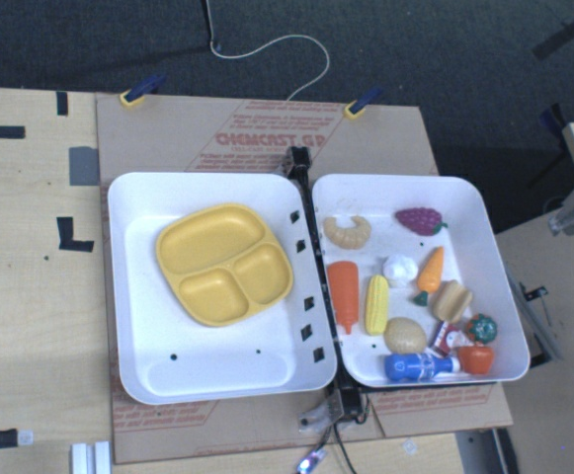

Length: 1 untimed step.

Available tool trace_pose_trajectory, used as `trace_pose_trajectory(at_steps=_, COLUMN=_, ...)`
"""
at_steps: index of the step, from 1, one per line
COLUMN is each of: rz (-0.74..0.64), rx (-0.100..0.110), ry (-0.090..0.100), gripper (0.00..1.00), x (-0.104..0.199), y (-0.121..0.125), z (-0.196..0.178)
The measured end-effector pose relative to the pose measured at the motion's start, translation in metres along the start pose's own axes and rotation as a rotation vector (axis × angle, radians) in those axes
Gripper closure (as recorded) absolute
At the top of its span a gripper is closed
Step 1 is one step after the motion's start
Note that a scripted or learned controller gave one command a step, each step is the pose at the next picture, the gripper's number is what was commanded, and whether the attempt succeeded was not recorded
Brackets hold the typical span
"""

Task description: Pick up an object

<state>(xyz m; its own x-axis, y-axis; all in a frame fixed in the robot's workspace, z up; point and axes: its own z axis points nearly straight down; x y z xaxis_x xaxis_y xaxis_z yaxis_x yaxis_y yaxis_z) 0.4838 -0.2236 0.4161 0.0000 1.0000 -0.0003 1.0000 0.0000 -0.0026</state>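
The right bin [469, 197] holds several toy foods. A croissant [348, 230] and purple grapes [419, 220] lie at the back. An orange sausage [343, 294] and a yellow corn cob [376, 304] lie side by side near the divider. A small white piece [399, 267], a carrot [430, 270], a bread roll [451, 300] and a potato [405, 335] fill the middle. At the front lie a blue bottle [417, 366], a red tomato [475, 359] and a green-and-red piece [482, 328].
The left bin [138, 354] holds a yellow divided plate [224, 263]. Both bins rest on a cardboard sheet [257, 136] clipped to the wooden bench. A white cable [267, 47] curls behind the bins.
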Motion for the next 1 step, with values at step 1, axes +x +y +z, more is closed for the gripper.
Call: trace_pose_trajectory(at_steps=1, rz=-0.001, rx=-0.007, ry=-0.002, gripper=1.0, x=-0.0002, y=0.0003, z=-0.0431)
